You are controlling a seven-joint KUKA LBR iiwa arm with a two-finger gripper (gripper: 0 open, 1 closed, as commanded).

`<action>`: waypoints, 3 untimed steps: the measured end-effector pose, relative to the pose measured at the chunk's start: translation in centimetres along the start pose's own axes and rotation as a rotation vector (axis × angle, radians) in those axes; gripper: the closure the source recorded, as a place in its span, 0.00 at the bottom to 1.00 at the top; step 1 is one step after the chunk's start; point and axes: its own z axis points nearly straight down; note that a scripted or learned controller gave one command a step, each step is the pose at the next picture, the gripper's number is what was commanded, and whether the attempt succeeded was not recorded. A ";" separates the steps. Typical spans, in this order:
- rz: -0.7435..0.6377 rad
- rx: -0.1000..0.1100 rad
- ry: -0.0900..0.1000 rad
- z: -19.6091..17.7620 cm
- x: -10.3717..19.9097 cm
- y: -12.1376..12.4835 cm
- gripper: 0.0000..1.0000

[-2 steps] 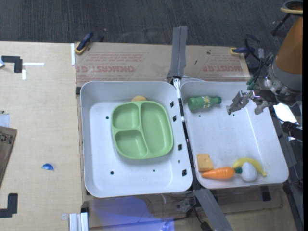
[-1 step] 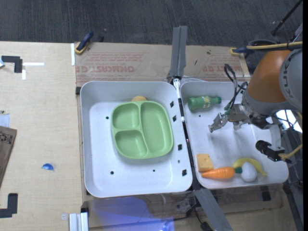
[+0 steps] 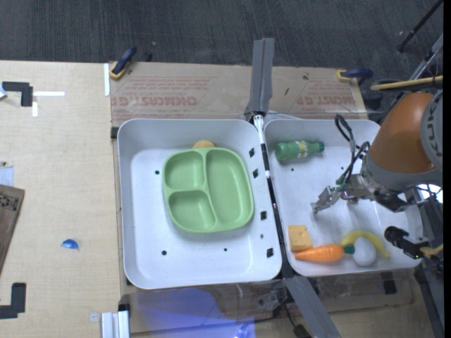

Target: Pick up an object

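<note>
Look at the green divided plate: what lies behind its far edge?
A small yellow-orange object peeks out behind the green divided plate in the left bin. The plate covers most of it, so it cannot be identified.

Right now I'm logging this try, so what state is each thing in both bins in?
gripper: low in the right bin, nothing seen between its fingers
green bottle: lying on its side near the far wall
green divided plate: flat in the left bin, compartments bare
carrot: lying flat by the near wall
yellow block: resting beside the carrot
banana: lying by a white ball
</note>
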 end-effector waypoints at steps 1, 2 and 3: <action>-0.089 0.000 0.000 0.0 0.6 -5.5 0.00; 0.447 0.000 0.000 0.0 0.5 -1.0 0.00; 0.230 0.001 0.001 0.1 2.4 -5.3 0.00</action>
